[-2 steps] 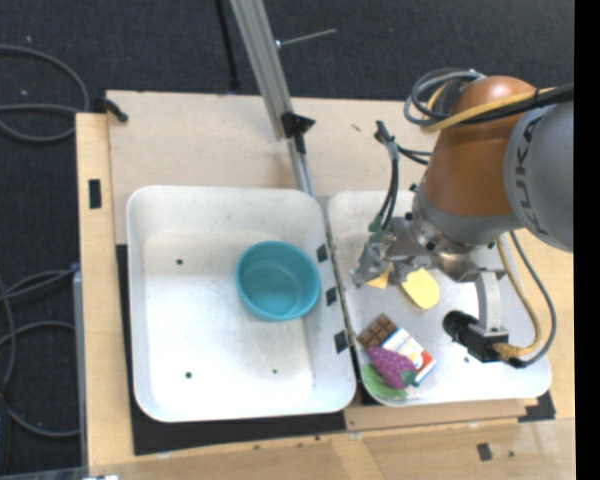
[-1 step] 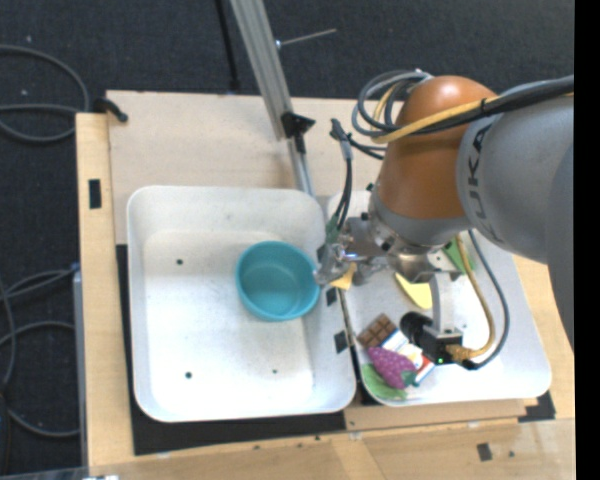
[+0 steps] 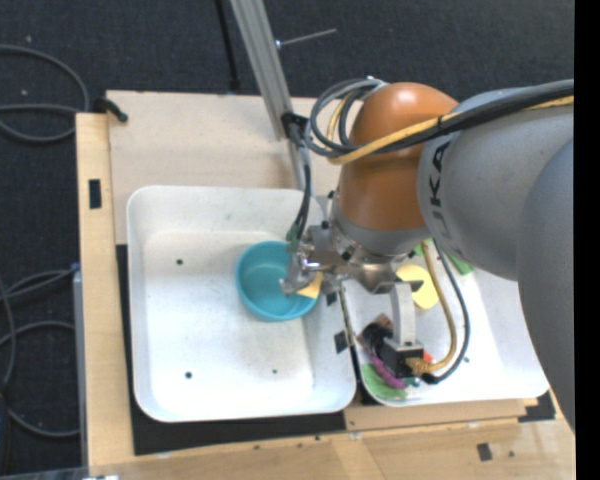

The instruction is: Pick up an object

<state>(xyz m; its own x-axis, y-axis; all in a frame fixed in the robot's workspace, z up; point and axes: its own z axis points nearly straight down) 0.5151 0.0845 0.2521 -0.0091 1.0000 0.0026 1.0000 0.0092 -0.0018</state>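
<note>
A blue bowl [image 3: 270, 282] lies in the left bin [image 3: 180, 368], close to that bin's right wall. My gripper [image 3: 304, 276] hangs at the bowl's right rim, under the orange wrist band, and touches or nearly touches that rim. A small yellow piece [image 3: 310, 291] shows just below the gripper's tip, against the bowl's edge. The arm's bulk hides whatever lies directly beneath the wrist.
In the right bin [image 3: 500, 368] there is a yellow object [image 3: 421, 284], a green item [image 3: 458, 264] half under the arm, and a small dish [image 3: 388, 386] with pink and green bits. A metal post [image 3: 265, 58] rises behind the bins. Cables run along the arm.
</note>
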